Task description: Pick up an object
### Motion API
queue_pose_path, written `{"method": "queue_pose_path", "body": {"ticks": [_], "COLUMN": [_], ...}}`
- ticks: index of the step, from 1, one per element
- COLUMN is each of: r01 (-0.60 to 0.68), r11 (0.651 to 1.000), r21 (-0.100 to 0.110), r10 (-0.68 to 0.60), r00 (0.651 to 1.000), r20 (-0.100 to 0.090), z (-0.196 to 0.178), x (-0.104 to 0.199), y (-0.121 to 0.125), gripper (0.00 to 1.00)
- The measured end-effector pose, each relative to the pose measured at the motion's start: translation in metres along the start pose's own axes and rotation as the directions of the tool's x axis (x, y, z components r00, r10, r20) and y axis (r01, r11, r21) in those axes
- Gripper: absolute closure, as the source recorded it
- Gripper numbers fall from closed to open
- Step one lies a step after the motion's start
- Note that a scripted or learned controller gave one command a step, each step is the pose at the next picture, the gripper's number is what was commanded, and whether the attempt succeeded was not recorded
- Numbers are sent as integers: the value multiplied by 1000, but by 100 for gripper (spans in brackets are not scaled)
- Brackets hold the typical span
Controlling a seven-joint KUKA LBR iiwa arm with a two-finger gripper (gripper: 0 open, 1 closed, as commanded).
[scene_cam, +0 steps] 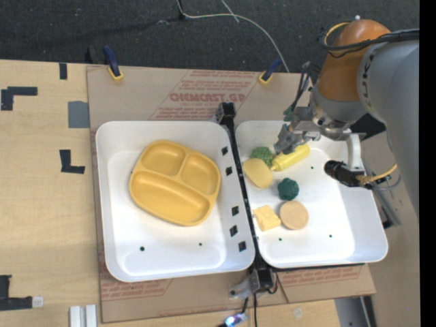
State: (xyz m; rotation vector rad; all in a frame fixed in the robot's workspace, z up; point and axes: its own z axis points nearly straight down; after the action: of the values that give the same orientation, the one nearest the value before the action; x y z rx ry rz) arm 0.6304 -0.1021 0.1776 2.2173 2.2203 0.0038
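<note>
Since the pincer sits low over the far end of the right bin, right at the yellow corn-like piece, the main risk, as I judge it, is a crowded grasp: whether anything is held, or how the pincer is set, cannot be told from this slant. Largest first. Surface of pale wood with a cardboard sheet under both bins; dark carpet beyond the pincer, cables trailing. Left bin, well to the pincer's left, holds a yellow divided plate. Just below the pincer: pale yellow lump touching a green leafy piece, so a nudge could drag both. Nearer the camera: tan disc, yellow wedge, dark green ball. A slanted, rounded target may roll free.
</note>
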Motion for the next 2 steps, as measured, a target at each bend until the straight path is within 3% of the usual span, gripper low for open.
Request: {"method": "queue_pose_path", "body": {"ticks": [1,2], "r01": [0,0], "r11": [1000,1000], "r21": [-1,3], "r10": [0,0], "r00": [1000,1000], "r20": [0,-1], "z": [-60,-76], "x": [-5,-4], "y": [8,9], "gripper": [100,100]}}
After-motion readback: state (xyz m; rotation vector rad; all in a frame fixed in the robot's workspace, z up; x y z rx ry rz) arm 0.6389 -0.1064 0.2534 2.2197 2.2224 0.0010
